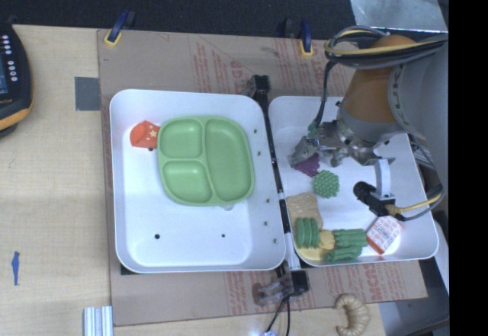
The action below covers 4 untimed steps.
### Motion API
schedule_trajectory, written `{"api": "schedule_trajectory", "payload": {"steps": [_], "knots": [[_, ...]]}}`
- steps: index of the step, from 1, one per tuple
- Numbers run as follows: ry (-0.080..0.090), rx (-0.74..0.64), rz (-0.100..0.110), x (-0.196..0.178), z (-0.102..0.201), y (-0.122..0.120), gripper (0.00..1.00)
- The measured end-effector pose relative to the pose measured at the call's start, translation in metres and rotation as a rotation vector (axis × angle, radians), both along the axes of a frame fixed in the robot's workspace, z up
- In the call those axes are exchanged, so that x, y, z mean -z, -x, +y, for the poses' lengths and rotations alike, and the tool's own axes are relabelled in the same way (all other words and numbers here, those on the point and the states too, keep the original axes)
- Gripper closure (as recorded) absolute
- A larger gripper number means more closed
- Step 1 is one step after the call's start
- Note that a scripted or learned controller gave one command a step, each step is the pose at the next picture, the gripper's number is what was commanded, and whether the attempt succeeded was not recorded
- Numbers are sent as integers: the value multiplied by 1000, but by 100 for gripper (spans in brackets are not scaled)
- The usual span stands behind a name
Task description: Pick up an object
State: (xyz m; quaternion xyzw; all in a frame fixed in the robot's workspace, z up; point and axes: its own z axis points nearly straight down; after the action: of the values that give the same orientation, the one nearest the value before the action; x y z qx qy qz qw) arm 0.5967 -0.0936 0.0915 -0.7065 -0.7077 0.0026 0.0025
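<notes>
Nearest the lower edge, the right bin (424,249) holds green toys (347,243), a tan block (303,206), a red-white packet (383,235), a spiky green ball (326,184) and a purple object (307,167) under the tool (309,150); whether its grip is open or closed I cannot tell. Left bin (137,235): green divided plate (206,160), red toy (143,134).

You have open floor along the left bin's (122,174) near side. The green divided plate (206,160) blocks its middle. Toys crowd the right bin's (427,239) near left corner.
</notes>
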Motion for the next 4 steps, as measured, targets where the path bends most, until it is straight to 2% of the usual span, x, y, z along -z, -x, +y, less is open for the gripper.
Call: {"api": "schedule_trajectory", "payload": {"steps": [1, 2, 3, 4], "knots": [[0, -3, -7, -1, -12, -27, 0], [0, -1, -1, 0, -8, -13, 0], [1, -3, -6, -1, -8, -20, 0], [0, -1, 0, 0, -2, -3, 0]]}}
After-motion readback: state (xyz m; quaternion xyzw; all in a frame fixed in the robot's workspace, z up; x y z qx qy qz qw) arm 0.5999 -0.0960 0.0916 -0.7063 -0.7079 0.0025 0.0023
